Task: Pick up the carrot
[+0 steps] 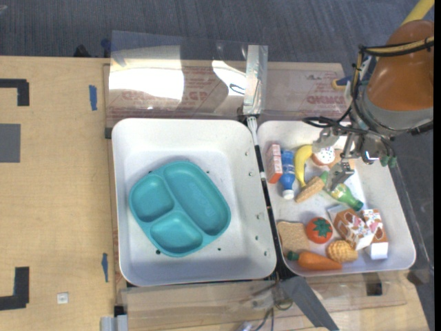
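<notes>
The carrot (318, 260) is orange with a green stub at its left end. It lies flat along the front wall of the right bin (403, 219), between a bread slice (292, 234) and a yellow corn piece (342, 252). My gripper (340, 176) hangs over the middle of the right bin, above a green toy (347, 198) and well behind the carrot. The arm's orange band (406, 71) is at the upper right. Nothing can be seen held in the gripper.
The right bin also holds a tomato (318, 229), banana (303, 162), red box (275, 162), blue-capped bottle (288, 182), a cake-like toy (357, 226) and a white cube (377, 249). A teal divided plate (180, 207) lies in the left bin (131, 140).
</notes>
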Motion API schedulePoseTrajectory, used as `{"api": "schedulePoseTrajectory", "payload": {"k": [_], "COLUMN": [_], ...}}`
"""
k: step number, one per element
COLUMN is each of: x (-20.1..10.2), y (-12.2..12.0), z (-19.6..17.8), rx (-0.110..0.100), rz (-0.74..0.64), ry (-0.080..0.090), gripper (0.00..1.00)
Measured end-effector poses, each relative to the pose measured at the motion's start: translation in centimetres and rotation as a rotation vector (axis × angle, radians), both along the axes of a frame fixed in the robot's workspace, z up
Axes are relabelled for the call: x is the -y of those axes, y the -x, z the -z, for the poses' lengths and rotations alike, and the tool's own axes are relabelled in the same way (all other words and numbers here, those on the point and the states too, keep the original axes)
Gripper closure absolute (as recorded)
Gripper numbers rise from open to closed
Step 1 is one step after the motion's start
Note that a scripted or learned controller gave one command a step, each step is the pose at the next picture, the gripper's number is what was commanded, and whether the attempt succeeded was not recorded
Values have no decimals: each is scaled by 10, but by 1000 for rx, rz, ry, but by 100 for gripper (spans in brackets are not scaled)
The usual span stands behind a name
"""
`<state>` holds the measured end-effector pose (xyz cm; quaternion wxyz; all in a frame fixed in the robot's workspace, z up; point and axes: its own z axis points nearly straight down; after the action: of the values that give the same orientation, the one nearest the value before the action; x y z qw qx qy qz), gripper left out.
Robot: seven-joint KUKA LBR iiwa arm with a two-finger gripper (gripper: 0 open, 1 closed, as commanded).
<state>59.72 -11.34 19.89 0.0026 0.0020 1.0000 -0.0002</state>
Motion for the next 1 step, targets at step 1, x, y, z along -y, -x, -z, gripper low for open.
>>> {"api": "schedulePoseTrajectory", "payload": {"k": [1], "x": [45], "y": [-31], "z": [90], "rx": [8], "rz": [202], "ry": [0], "gripper": [0]}}
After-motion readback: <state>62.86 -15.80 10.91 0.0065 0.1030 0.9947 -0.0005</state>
